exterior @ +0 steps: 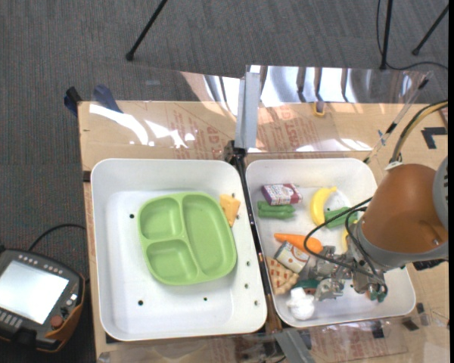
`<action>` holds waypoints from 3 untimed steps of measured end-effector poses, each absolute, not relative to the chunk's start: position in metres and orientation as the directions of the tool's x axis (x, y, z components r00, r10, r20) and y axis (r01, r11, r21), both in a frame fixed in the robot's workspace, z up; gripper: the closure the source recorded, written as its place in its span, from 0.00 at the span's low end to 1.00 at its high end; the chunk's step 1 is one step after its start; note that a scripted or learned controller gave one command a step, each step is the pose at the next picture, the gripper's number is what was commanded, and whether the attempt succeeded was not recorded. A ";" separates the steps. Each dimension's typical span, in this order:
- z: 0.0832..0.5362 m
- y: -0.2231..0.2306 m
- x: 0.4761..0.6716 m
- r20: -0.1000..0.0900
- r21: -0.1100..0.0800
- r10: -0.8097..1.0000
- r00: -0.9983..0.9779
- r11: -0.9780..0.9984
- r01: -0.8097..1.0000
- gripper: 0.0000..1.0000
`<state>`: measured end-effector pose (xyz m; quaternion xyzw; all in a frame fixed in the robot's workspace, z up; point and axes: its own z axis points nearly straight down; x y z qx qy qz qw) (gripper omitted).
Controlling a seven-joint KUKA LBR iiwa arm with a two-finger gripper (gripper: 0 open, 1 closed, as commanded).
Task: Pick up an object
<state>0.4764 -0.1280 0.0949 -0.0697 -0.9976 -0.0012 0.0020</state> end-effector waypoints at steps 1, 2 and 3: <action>0.087 -0.125 0.582 0.000 0.001 0.354 -0.935 0.935 0.354 1.00; 0.087 -0.124 0.582 0.001 0.001 0.353 -0.936 0.936 0.353 0.00; 0.089 -0.082 0.615 -0.003 -0.001 0.370 -0.929 0.929 0.370 0.00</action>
